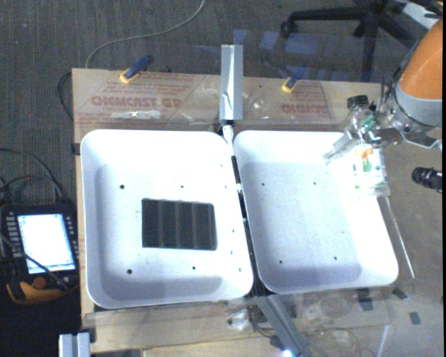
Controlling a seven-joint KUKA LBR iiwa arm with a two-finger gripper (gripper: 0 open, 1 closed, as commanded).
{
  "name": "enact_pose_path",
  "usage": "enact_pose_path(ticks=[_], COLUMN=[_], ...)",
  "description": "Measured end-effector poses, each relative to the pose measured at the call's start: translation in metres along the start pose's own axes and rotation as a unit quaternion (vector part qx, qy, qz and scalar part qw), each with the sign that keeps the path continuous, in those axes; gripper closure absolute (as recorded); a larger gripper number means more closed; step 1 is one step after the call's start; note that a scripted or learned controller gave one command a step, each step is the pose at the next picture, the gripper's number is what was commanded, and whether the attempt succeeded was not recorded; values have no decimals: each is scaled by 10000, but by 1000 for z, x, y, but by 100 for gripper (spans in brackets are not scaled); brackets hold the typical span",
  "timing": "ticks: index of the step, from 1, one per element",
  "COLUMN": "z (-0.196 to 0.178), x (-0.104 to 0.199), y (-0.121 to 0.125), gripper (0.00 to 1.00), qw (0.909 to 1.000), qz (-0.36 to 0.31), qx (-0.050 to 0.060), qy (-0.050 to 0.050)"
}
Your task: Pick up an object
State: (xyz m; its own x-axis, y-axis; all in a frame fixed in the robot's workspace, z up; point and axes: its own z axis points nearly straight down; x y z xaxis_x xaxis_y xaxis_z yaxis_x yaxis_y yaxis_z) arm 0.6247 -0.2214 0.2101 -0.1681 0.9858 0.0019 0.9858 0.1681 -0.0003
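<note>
Camera view looks down on two white bins side by side: the left bin holds a dark ribbed rectangular object lying flat near its middle, while the right bin shows a bare floor. The arm enters from the far right, its orange band high over the right bin's far right corner, and the gripper hangs at that corner above the rim, well apart from the dark object. Something small and pale with green and orange marks sits at the tip, but it is too blurred to say whether that is part of the tool or a thing carried, and I cannot tell the gripper's state. My judgement is that the pick is at its approach or repositioning stage; the next move calls for travelling left across the divider to stand over the dark object, then descending squarely onto it.
</note>
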Motion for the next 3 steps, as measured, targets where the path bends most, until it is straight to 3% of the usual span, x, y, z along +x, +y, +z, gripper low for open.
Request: enact_pose_path(ticks=[1,2,3], z=[-9,103,16], x=[2,1,84], y=[1,46,59], gripper=[100,100,100], qw=[10000,9994,9994], qz=[-14,331,360], qx=[0,-4,-5], qy=[8,60,-8])
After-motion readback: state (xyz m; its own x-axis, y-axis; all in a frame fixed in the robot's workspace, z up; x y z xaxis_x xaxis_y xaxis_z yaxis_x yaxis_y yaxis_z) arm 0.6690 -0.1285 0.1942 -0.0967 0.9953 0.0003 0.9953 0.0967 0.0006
